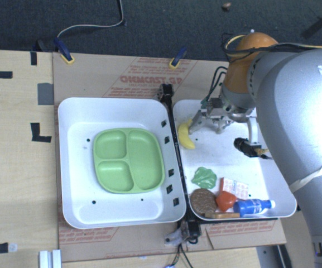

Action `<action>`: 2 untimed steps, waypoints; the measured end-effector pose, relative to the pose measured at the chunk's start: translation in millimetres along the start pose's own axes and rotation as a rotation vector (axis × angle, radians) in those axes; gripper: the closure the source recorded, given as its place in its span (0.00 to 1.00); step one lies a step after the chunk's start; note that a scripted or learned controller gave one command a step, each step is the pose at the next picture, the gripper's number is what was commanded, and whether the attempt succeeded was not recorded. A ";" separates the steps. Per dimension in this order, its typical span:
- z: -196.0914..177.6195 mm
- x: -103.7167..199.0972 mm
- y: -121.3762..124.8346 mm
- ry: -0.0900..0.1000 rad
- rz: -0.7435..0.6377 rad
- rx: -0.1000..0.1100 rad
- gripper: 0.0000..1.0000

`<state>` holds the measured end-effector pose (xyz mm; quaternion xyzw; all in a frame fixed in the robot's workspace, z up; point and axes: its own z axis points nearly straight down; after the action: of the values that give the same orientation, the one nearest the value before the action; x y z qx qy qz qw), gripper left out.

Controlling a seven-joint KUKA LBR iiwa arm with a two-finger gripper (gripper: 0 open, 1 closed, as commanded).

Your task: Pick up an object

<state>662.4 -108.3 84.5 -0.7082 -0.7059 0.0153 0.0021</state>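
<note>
Nearest the camera, along the right bin's (286,202) front edge, lie a brown disc (203,200), a red piece (226,200), a blue bottle (251,207), a small printed packet (236,187) and a green leafy piece (204,177). Against that bin's left wall, toward its rear corner, lies the yellow banana (185,136), just left of the gripper (212,119); whether its fingers are spread cannot be told. White floor lies bare between banana and front cluster. A green divided plate (129,160) sits centred in the left bin (71,149).
</note>
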 end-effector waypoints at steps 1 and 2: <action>-0.6 3.8 3.1 0.006 0.000 -0.015 0.00; -1.2 4.5 1.5 0.008 -0.002 -0.025 0.00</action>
<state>663.9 -103.8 85.6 -0.7075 -0.7067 0.0034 -0.0038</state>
